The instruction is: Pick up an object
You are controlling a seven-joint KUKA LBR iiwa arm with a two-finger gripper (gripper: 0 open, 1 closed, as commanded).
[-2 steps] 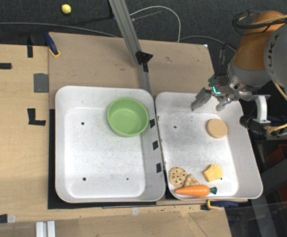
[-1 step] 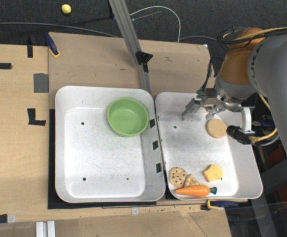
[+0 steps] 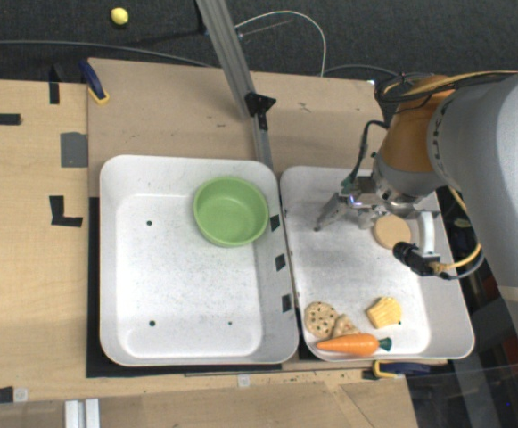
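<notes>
My gripper (image 3: 342, 220) hangs over the upper part of the right bin (image 3: 330, 266), its fingers spread open above bare bin floor with nothing between them. A tan round disc (image 3: 391, 233) lies just right of the gripper, partly under the wrist. Near the right bin's front edge lie a brown cookie (image 3: 319, 316), a second cookie (image 3: 344, 326), an orange carrot (image 3: 351, 346) and a yellow wedge (image 3: 383, 311). A green bowl (image 3: 231, 210) sits upright at the top right of the left bin (image 3: 152, 275).
A grey pole (image 3: 232, 56) slants down to the ridge between the bins. Cables (image 3: 437, 261) loop off the arm's wrist over the right bin's right side. A small yellow ball (image 3: 119, 15) lies on the dark floor beyond the bench.
</notes>
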